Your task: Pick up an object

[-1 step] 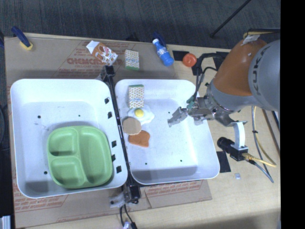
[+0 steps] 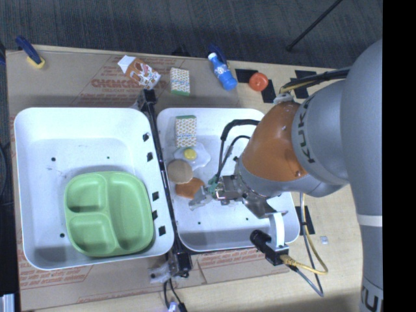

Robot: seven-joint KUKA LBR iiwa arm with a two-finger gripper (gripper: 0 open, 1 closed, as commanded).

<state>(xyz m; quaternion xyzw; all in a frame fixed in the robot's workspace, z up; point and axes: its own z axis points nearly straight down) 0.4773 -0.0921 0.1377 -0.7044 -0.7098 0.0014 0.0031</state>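
Look at the middle of the frame: your pincer (image 2: 209,194) is down inside the right bin (image 2: 221,239), its tip poking out from under the orange band of the arm (image 2: 279,151), and whether it is open or closed you cannot tell from this slant. The thing that matters sits just to its left and a touch higher in the frame: the orange-brown piece (image 2: 188,187), lying right at the tip, so close it may be touching, though nothing shows it gripped. Above that piece sits the round tan bun (image 2: 179,170), and above that again the fried egg (image 2: 190,154) and the small patterned carton (image 2: 186,131), all stacked in a line up the bin's left side. So your target lies leftward from the pincer, hard against the wall shared with the left bin (image 2: 39,135), where the green divided tray (image 2: 108,213) rests well apart. The orange-brown piece runs roughly left to right, pointing at the tip; my read is you close across it there.
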